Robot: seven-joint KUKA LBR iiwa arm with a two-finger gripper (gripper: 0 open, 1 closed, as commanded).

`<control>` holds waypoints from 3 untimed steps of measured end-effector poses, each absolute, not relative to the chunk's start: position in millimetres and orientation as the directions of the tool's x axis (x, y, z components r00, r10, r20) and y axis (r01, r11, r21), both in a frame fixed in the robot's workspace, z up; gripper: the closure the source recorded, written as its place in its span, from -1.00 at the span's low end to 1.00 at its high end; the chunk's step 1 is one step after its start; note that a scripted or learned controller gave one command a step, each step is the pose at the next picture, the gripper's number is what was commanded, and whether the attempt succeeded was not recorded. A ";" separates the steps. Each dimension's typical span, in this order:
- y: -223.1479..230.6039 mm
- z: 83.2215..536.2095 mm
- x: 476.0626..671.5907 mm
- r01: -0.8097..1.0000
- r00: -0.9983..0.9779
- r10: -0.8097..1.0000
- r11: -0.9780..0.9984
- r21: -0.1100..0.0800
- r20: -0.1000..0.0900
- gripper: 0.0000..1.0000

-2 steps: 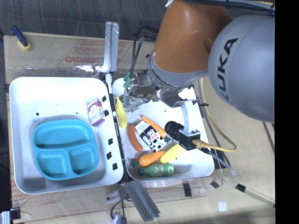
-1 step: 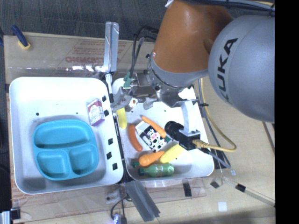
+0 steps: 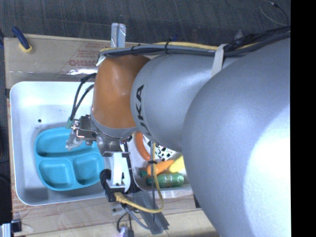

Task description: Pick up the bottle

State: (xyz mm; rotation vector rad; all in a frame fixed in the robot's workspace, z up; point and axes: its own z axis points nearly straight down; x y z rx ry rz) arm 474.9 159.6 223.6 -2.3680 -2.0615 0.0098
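Camera view: gripper sits over the blue tray in the left bin; open or closed, cannot tell. Green bottle lies well apart to the right, under the arm, touching an orange item. Step, likely: reaching the bottle, not yet done. Next move calls for crossing right, then descending.

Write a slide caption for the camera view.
Grey arm over white bin with blue tray; green bottle lying alongside.
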 end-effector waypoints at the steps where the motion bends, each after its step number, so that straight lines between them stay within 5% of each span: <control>1: 218.5 149.3 481.9 0.786 0.619 0.786 -0.619 -0.005 -0.007 -1.00; 2: 131.3 292.1 476.3 0.694 0.720 0.694 -0.720 -0.002 -0.001 -1.00; 3: 219.3 208.6 473.8 0.638 0.770 0.638 -0.770 -0.004 -0.008 -1.00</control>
